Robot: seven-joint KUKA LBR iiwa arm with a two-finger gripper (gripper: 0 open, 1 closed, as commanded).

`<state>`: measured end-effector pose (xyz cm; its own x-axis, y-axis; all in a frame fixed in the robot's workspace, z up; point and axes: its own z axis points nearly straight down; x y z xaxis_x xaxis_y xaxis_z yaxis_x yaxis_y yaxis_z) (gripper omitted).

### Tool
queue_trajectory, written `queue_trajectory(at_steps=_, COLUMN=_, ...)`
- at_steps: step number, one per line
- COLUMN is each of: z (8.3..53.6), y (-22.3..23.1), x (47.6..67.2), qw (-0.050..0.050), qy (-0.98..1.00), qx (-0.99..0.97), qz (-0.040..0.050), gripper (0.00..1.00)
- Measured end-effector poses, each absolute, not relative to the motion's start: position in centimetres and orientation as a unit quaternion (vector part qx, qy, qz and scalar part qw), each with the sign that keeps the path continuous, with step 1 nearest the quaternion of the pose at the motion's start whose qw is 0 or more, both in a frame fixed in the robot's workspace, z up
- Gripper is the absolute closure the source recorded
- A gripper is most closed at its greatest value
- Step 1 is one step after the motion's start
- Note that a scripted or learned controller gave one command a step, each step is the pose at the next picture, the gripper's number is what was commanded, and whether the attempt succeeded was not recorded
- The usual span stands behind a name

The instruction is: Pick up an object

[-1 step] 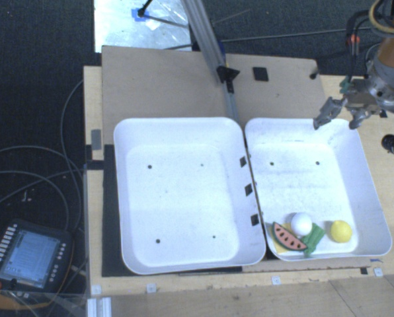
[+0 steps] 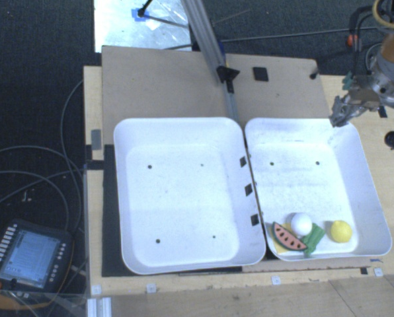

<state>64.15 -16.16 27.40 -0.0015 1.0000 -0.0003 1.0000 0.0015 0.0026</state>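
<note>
— So, which step is the arm working through?

— Judging by how things are lying, it is only beginning the approach. The gripper point(image 2: 340, 115) is hanging over the far right corner of the right bin point(image 2: 365, 170), carrying nothing, and I cannot tell how it is set.

— And where are the objects sitting?

— All four are crowding the near edge of that same bin: a watermelon slice toy point(image 2: 287, 238) touching a white ball point(image 2: 301, 223), a green piece point(image 2: 313, 239) lying just beside them, and a yellow lemon-like toy point(image 2: 341, 230) sitting slightly apart towards the near right corner.

— What is the next move calling for?

— Probably travelling across the bin to the near edge and descending. The lemon is looking like the easiest target, since it is standing clear of the others.
</note>
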Motion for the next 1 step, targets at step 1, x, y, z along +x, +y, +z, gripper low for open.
queue_trajectory(at_steps=1, z=26.39, y=-18.29, x=57.36, qw=0.0, qy=0.706, qx=0.708, qz=-0.0003, gripper=1.0)
